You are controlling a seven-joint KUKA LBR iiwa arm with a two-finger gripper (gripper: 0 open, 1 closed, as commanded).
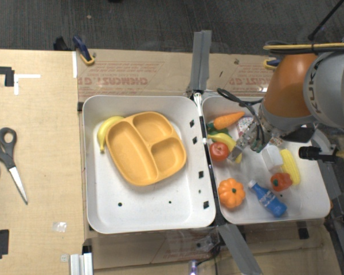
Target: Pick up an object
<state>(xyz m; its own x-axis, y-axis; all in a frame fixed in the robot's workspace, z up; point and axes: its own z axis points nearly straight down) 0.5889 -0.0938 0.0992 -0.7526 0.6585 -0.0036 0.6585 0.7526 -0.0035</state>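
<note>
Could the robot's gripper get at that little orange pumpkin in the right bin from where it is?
Probably yes. The pumpkin sits in the open near the front of the right bin, nothing on top of it. The gripper hangs above the tomato just behind.

— What sort of place is this?

— A robotics lab, by the look of it. A grey industrial arm (324, 82) with an orange band reaches over a plywood bench (31, 153).

— What else points that way?

— Two white bins (146, 219) sit side by side, one with a yellow plate (146, 148), the other with toy food, like a plastic pumpkin (231, 192) and carrot (228, 120). Black tape marks (3, 73), scissors (10, 159) and flattened cardboard (132, 73) lie about.
</note>
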